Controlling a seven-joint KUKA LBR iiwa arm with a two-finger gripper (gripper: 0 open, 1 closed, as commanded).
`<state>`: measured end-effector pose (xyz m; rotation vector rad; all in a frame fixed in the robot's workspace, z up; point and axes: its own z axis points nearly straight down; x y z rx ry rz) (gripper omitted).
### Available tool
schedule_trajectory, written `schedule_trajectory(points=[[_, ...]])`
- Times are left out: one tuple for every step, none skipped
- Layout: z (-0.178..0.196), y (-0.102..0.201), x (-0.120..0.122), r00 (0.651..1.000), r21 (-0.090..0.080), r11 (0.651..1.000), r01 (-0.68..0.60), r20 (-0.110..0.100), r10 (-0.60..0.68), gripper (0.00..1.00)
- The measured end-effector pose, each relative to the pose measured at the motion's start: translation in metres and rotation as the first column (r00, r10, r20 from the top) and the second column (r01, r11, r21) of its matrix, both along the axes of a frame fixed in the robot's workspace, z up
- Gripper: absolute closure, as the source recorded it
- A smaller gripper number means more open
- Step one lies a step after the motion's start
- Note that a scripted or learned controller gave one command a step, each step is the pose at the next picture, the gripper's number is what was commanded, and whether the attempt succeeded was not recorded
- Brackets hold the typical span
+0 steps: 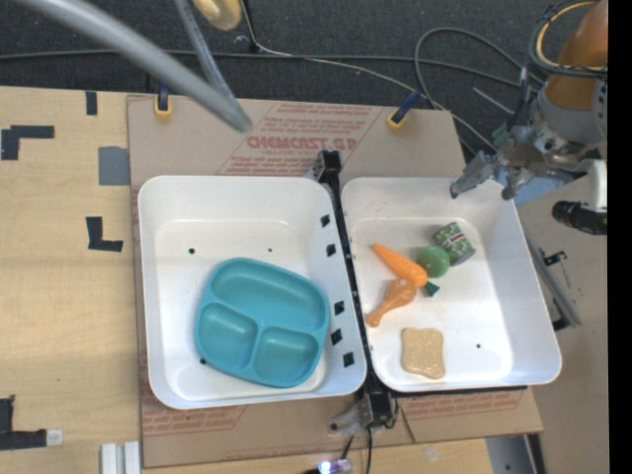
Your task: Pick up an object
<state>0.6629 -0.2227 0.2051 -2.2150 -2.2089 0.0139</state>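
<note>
Gripper (486, 179) hung over the right bin's (533, 294) upper-right corner, fingers spread apart, nothing between them. In that bin: carrot (399, 262) lying with long axis slanted from upper left to lower right, lower end touching a green ball (432, 260) — small printed packet (454, 242) just beside. Below, chicken drumstick (392, 301) angled lower left to upper right; bread slice (423, 353) near the front wall. In the left bin (158, 265) — a blue divided plate (262, 321).

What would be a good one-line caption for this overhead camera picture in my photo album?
Robot arm's tool poised over the right bin's far corner, toy food below; blue divided plate in the left bin.
</note>
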Motion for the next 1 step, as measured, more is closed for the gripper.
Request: schedule_trajectory(points=[[0.0104, 0.0007, 0.0032, 1.0, -0.004, 1.0, -0.004, 0.014, 0.004, 0.0]])
